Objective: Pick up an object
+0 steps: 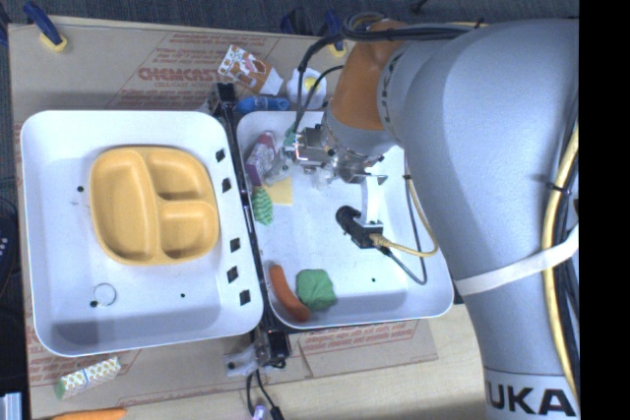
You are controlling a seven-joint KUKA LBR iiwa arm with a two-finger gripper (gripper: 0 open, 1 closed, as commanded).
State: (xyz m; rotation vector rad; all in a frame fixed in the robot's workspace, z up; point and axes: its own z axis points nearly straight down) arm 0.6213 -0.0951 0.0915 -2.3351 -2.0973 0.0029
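We see the grey arm (482, 143) reaching in from the right, with its orange band (356, 89) above the far edge of the right bin (340, 300). The gripper (307, 150) is low in the far left part of this bin. It is just beside a purple-pink packet (262, 157), which lies against the bin's left wall. From this angle we cannot tell if the gripper is released or clenched, and we see nothing grasped in it.

The other things to pick are also in the right bin. A small yellow piece (283, 193) lies near the packet, and a green ridged object (262, 206) lies just beside it, by the left wall. In the near left corner lie a long orange-red object (287, 292) and a green lump (316, 288); they are close together and well apart from the gripper. A blue object (262, 103) is at the far rim — we cannot tell whether it is inside the bin.

The left bin (59, 211) holds a yellow divided tray (153, 204), which sits flat in the middle.

Both bins stand on a printed cardboard sheet (148, 64) on the table (463, 349). A snack packet (239, 64) lies on the cardboard behind the bins.
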